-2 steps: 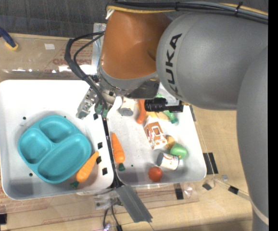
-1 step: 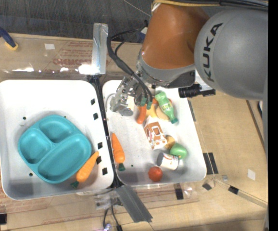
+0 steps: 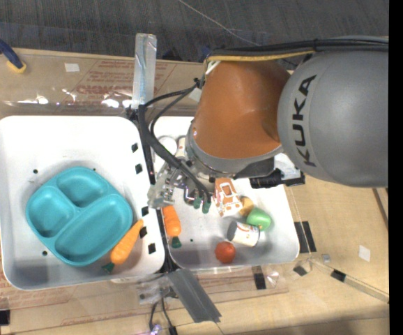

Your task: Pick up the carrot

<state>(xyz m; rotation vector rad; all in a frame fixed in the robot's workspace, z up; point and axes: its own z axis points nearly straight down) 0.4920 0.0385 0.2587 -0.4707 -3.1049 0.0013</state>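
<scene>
In the right bin (image 3: 278, 253), against its left wall, a small carrot (image 3: 171, 220) lies just below the gripper (image 3: 165, 195) — fingers' spread cannot be told. A 2nd carrot (image 3: 126, 243) leans on the teal plate (image 3: 76, 215) — left bin.

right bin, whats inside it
In the right bin: a small carrot by its left wall, a red ball, a green fruit, a white cup and a printed carton. The arm covers the bin's upper part.
</scene>
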